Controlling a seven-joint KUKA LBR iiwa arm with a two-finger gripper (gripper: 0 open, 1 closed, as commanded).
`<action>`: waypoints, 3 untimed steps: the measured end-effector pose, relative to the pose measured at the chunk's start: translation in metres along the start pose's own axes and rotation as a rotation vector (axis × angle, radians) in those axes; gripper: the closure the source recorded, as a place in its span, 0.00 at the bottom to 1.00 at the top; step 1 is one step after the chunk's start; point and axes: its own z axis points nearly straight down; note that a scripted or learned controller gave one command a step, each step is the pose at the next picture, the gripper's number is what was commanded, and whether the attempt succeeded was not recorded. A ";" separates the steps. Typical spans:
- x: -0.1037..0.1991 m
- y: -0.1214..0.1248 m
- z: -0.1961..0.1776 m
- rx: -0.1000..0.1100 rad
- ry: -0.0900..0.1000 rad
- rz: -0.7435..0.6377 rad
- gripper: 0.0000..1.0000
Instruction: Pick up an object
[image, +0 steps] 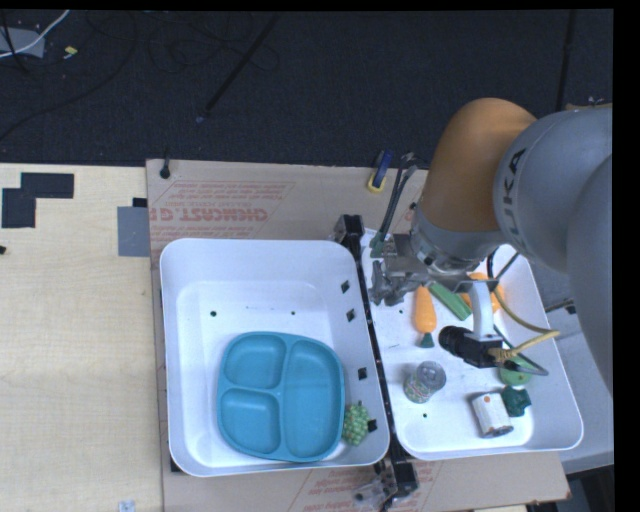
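Carrot (425, 310) lying in right bin (560, 425), just beside gripper (385, 290) at the bin's upper left corner. Can't tell gripper state; nothing seen lifted. Pick not yet done — grasp and raise remaining.

Smooth matt plastic blue tray (280, 395), glossy white plastic bins (250, 270), bare brown cardboard (250, 205) beneath, pale wood bench (70, 350).

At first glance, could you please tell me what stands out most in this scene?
The big grey arm with its orange band looms over the right white bin. A light blue divided plastic tray dominates the left white bin, with a small green knobbly ball beside it.
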 end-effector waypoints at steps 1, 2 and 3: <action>0.047 0.034 -0.001 -0.001 -0.001 0.002 1.00; 0.089 0.049 -0.015 -0.001 -0.001 0.002 1.00; 0.092 0.039 -0.006 0.003 -0.003 0.005 1.00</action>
